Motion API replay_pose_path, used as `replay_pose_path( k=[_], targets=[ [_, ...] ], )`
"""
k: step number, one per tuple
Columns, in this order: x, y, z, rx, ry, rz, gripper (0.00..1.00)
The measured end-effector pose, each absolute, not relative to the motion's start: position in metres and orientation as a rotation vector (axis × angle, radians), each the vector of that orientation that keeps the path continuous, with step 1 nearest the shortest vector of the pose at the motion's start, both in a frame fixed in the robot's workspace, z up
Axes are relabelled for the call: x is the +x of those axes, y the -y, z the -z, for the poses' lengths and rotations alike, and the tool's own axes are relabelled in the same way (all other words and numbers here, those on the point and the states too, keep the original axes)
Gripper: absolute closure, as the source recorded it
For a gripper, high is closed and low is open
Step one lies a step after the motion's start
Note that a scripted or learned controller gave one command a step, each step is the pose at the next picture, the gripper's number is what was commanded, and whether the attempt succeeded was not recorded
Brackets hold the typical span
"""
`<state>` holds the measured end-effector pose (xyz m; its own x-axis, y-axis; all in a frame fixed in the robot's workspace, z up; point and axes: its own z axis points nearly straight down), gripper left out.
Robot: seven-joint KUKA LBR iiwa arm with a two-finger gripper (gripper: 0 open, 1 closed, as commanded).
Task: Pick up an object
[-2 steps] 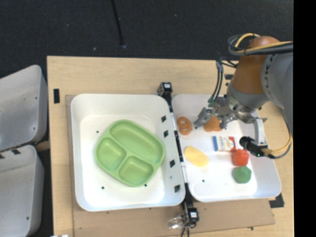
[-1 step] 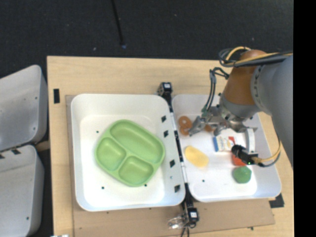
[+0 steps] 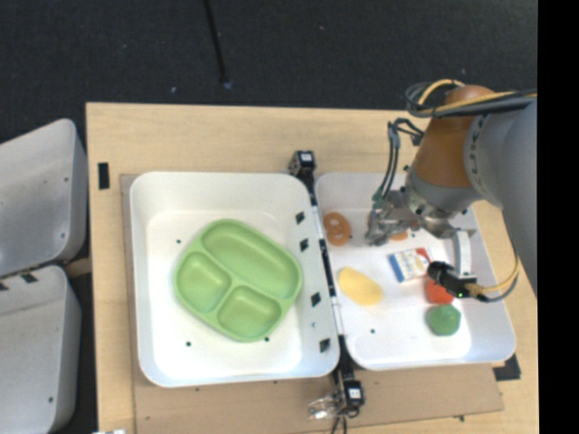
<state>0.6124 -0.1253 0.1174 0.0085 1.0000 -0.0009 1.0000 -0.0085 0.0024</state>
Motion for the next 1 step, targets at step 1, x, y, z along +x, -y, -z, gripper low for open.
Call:
replay_pose_path(
  k=[1],
  targets=[
    [0.6154,0.1193,-0.1795,2.214,-2.220,-0.007,1.00]
  ],
)
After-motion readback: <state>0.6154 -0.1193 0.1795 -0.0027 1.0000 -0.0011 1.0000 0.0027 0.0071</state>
